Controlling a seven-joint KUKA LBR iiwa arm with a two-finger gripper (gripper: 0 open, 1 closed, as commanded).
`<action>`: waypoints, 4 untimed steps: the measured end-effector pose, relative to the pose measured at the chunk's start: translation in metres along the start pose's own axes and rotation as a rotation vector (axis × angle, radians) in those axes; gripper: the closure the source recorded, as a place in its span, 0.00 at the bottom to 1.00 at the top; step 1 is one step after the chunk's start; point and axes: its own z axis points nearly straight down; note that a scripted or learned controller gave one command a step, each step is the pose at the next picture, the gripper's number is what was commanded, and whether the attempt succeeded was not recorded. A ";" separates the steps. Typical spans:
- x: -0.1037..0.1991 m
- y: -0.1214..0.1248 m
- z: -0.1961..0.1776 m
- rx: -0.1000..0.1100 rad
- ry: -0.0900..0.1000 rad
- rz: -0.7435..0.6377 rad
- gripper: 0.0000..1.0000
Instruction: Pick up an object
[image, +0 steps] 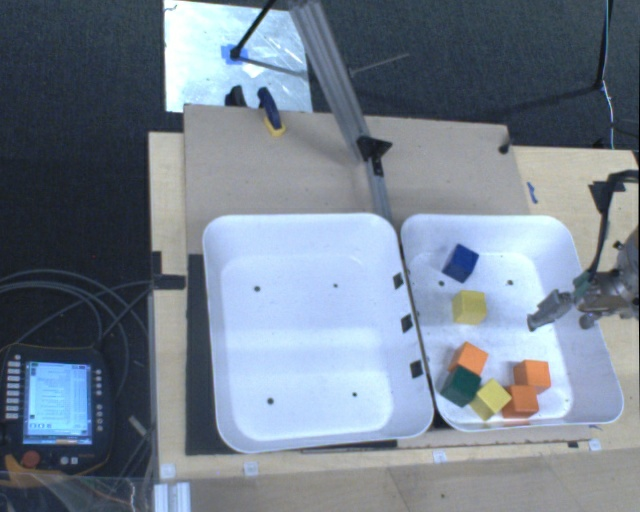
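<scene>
Cables trail across the dark floor at far left, beside a teach pendant (55, 408) with a lit screen. On the surface, the left bin (310, 230) lies with nothing showing on its white floor but a few small dark dots. A grey pole (340, 85) slants down from the top of the view to the seam between the two bins.

All the pickable things sit in the right bin (500, 225). A blue cube (460, 262) lies toward the bin's far left part, and a yellow cube (469, 307) sits just nearer the front from it, apart from the rest. At the front edge a cluster is packed close: an orange cube (469, 358), a dark green cube (461, 385) touching it, a second yellow cube (491, 398), and two more orange blocks (527, 388) toward the front right corner.

The hand (553, 308) comes in over the bin's right edge, its grey tip pointing left and slightly toward the front. Whether it is spread or pressed together I cannot tell at this angle; nothing shows between its tips.

The lone yellow cube lies to the hand's left, roughly level with it, with bare bin floor between them. It looks the likeliest target, since it stands free of neighbours. The orange blocks are also near, toward the front, but crowded.
</scene>
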 end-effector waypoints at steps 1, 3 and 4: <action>0.000 0.000 0.000 -0.001 0.000 0.001 0.00; 0.004 0.000 0.111 0.005 0.002 0.002 0.00; 0.003 0.002 0.097 -0.002 -0.001 0.000 1.00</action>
